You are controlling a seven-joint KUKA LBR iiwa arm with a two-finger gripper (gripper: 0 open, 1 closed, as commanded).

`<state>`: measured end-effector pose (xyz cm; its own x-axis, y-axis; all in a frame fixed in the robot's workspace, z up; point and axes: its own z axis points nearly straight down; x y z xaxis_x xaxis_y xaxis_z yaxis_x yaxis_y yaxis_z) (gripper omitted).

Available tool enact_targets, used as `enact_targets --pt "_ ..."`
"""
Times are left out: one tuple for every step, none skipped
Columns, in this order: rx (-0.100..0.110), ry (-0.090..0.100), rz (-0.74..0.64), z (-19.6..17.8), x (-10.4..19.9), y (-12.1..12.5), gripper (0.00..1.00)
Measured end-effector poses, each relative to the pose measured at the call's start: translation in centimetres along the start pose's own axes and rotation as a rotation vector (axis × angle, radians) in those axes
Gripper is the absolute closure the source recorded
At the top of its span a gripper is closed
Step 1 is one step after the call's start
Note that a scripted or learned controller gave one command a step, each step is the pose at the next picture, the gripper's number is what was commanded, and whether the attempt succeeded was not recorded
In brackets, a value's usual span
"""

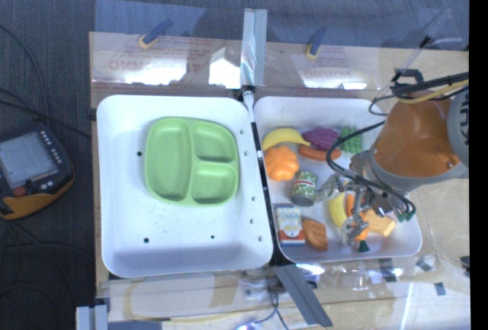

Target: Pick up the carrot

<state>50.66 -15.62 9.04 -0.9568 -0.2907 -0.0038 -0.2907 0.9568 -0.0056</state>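
Crowding the right bin's (412, 248) front edge, the claw (355, 223) pinches the carrot (357, 216).

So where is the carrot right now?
The carrot lies in the right bin, toward its far side, just below the grapes and right of the yellow banana.

Arm (415, 142) reaching from right, end effector (352, 216) lowered

Robot lab: bench (107, 62), teach pendant (32, 162)
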Motion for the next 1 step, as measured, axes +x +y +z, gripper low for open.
enact_targets --pt "0.005 -0.008 -0.001 -1.20 -0.37 -0.02 1.00"
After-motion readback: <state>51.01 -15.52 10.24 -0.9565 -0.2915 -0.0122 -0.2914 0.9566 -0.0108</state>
